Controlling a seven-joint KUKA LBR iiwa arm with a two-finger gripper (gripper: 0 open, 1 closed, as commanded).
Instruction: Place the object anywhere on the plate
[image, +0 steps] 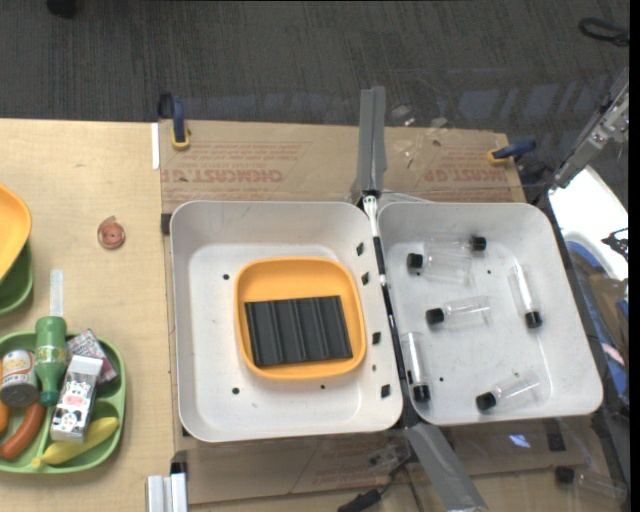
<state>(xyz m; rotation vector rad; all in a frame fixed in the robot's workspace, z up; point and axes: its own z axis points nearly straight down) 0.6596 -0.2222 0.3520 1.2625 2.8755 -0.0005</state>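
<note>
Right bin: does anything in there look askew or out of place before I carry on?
Nothing looks broken or spilled. The right bin holds six clear tubes with black caps, all lying flat at scattered angles. One lies along the left wall. The yellow plate sits squarely in the left bin.

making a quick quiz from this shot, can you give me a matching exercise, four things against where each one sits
Things:
1. yellow plate
2. clear tubes with black caps
3. green tray of toy food
4. blue clamp

Places:
A. on the wooden bench, near the view's bottom left corner
B. in the left bin
C. on the far edge of the cardboard, above the left bin
D. scattered in the right bin

Pairs: 1-B, 2-D, 3-A, 4-C
</note>
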